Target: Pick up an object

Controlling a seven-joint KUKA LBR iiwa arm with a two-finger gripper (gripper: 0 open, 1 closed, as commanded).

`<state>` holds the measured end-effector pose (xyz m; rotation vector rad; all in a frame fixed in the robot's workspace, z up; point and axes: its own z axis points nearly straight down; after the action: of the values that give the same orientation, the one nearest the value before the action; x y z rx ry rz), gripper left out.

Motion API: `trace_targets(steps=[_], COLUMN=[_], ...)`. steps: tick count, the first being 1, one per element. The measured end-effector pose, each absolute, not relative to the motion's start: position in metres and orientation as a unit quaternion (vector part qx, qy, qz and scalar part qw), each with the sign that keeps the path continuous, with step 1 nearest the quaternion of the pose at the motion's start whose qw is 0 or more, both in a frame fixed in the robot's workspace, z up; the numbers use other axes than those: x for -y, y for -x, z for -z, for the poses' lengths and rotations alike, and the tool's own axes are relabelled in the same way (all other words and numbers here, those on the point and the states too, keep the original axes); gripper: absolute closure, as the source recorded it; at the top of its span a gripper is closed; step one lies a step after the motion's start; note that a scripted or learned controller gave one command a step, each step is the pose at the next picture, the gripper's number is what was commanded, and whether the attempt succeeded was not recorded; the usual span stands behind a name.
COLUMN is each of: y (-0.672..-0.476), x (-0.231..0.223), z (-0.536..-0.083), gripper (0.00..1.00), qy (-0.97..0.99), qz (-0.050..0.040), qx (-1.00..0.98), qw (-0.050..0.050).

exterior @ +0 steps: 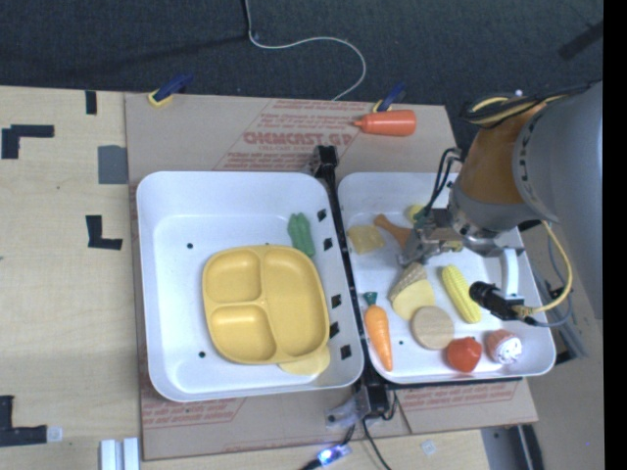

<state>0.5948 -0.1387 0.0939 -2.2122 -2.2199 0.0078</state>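
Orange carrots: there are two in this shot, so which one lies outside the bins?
The orange carrot on the cardboard above the right white bin; the other orange carrot lies inside that bin.

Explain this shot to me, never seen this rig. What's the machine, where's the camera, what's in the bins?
One camera looks down at a slant on a bench with two white bins. The grey arm with the orange band reaches in from the right; its gripper is low in the right bin, among toy food. I can't tell whether it holds anything. That bin has a carrot, a corn cob, a cheese wedge, a round cracker and a tomato. The left bin holds a yellow divided plate and a green vegetable. Another carrot lies on the cardboard behind the bins.
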Motion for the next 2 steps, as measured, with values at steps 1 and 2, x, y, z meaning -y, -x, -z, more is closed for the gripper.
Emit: trace_targets(steps=[1, 2], y=[-0.6, -0.608], x=[0.136, 0.139], z=[-0.153, -0.196], gripper=[1.0, 1.0], qy=[0.706, 0.706], qz=[0.0001, -0.0003], qx=[0.708, 0.708], qw=[0.0, 0.0])
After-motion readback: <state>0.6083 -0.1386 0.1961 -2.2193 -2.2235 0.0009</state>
